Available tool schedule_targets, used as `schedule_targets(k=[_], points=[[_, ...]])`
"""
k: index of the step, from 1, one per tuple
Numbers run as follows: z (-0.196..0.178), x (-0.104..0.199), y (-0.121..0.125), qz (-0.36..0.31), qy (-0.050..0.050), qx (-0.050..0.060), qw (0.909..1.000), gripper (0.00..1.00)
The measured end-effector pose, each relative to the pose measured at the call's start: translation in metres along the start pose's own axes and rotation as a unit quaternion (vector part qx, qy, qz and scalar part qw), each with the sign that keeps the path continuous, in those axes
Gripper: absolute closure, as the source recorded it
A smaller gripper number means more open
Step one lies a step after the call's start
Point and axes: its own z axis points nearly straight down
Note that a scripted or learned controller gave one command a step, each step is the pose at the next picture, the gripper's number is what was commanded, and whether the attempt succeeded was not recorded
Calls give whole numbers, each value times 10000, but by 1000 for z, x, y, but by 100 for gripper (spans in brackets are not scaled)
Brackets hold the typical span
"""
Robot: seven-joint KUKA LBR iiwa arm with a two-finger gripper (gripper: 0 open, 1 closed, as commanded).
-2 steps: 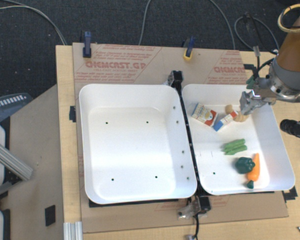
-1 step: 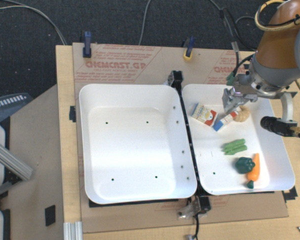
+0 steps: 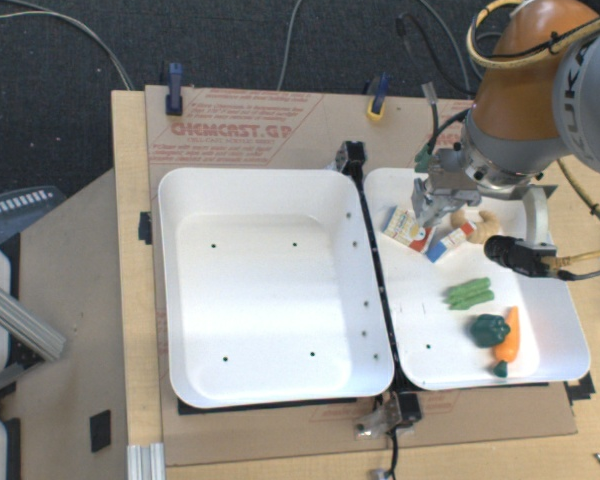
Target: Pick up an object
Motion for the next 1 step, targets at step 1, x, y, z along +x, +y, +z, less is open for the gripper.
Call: schedule_targets(k=[1], points=[[-4,51,1,-1,0,-3,10000,100]])
